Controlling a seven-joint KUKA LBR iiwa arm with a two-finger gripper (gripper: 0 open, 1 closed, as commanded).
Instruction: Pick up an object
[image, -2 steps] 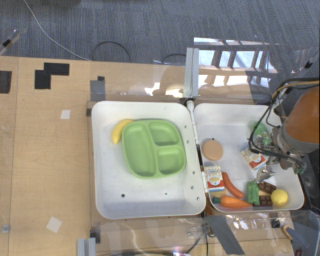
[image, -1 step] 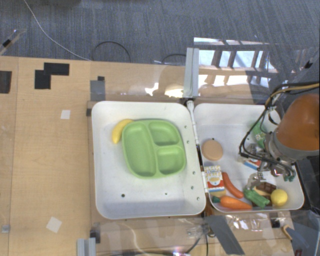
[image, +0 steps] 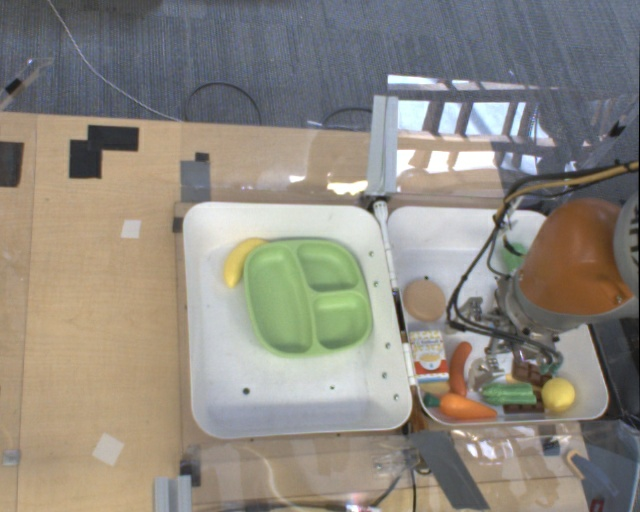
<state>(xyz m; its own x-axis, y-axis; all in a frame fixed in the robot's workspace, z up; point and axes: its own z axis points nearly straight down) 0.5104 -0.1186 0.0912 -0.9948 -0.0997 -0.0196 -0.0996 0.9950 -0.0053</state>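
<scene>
Green plate (image: 305, 296) and banana (image: 238, 260) fill left bin (image: 290, 412); jaws' state unclear.

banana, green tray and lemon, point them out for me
banana (image: 237, 262), camera view, middle of its visible yellow curve beside the tray
green tray (image: 282, 312), camera view, floor of its large left compartment
lemon (image: 558, 394), camera view, centre of the fruit

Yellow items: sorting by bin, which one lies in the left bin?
The yellow banana, tucked against the green divided plate. The round yellow lemon sits in the right bin.
</scene>
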